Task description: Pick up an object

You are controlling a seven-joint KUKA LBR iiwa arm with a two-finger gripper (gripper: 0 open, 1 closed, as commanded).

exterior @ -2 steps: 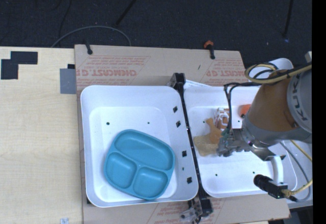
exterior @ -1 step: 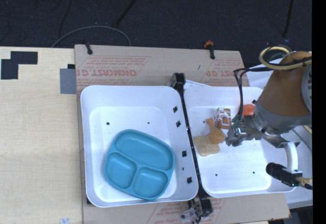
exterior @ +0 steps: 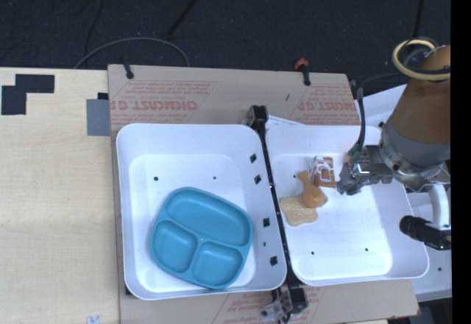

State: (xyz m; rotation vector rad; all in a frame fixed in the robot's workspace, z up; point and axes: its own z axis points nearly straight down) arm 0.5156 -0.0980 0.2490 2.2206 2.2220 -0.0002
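hand (exterior: 349, 184), grip state unclear, hovers in the right bin (exterior: 383, 260) just right of the orange toy (exterior: 312, 194).

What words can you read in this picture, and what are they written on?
"CHEMCAST G.P": red print on the brown board under the bins, upside down here and repeated; I read it with some doubt.
Small packet in the right bin: orange and white markings, too small and blurred to read.
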